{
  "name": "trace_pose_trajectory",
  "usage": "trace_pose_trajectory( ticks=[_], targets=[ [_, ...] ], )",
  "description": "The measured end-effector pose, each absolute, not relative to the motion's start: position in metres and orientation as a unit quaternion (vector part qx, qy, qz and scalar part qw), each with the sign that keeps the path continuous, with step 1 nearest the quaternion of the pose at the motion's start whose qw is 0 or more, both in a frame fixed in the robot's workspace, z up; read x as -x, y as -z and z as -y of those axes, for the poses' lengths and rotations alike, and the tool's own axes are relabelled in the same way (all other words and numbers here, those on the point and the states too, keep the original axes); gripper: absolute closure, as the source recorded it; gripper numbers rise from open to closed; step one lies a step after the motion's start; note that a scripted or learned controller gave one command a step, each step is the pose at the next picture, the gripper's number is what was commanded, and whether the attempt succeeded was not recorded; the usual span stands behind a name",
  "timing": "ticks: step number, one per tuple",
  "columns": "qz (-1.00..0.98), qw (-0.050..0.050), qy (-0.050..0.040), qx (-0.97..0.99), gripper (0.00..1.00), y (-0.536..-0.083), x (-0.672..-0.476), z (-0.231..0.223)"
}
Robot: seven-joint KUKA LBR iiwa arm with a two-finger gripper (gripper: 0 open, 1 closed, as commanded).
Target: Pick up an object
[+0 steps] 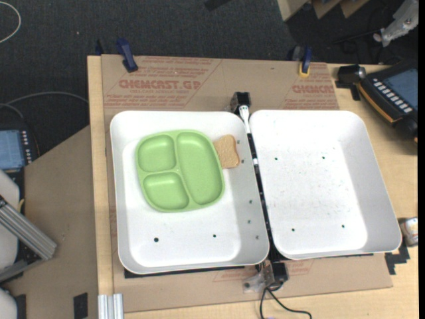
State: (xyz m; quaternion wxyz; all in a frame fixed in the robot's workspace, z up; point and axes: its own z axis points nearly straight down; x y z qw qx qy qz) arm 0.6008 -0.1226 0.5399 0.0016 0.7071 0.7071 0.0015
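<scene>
green divided plate (179,171): three compartments; lies flat in the left bin
tan slab (228,151): small, rectangular; flat, touching the plate's right rim

Tan cracker-like piece (228,151) has its left edge tucked under green tray (179,171) rim; what it is, too small to tell. Tablet (397,96) cut off at right edge.

arm pose, hand state: cannot tell from this view.
</scene>
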Motion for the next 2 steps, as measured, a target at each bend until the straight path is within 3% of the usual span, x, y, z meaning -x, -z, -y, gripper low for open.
trace_pose_trajectory(
  ticks=[1, 2],
  targets=[
    [-0.707, -0.001, -0.0003, -0.707, 0.0, -0.537, -0.529, 0.107],
    [-0.71, -0.002, 0.0, -0.704, 0.0, -0.536, -0.482, 0.035]
  ],
)
